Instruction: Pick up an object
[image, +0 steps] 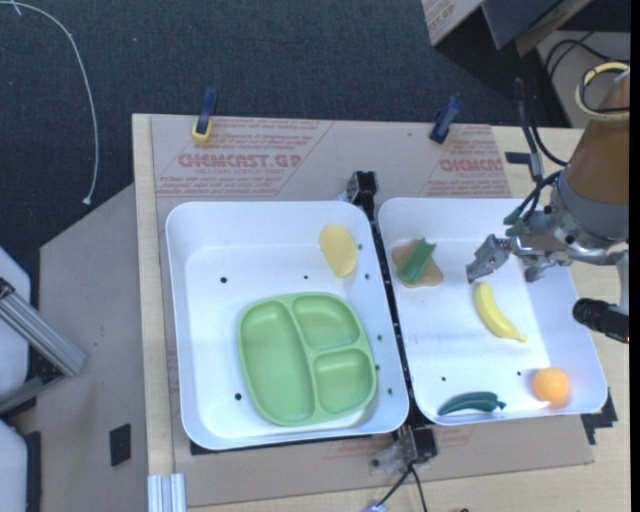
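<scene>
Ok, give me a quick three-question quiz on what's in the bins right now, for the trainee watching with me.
1. True or false: the green divided plate lies in the left bin.
2. Which item lies nearest the gripper? A) banana B) orange C) dark green pepper
3. Fill in: the pale yellow piece in the left bin sits beyond the plate, near the bin's ____ corner.

Key: 1 true; 2 A; 3 far right, by the divide with the right bin.
</scene>
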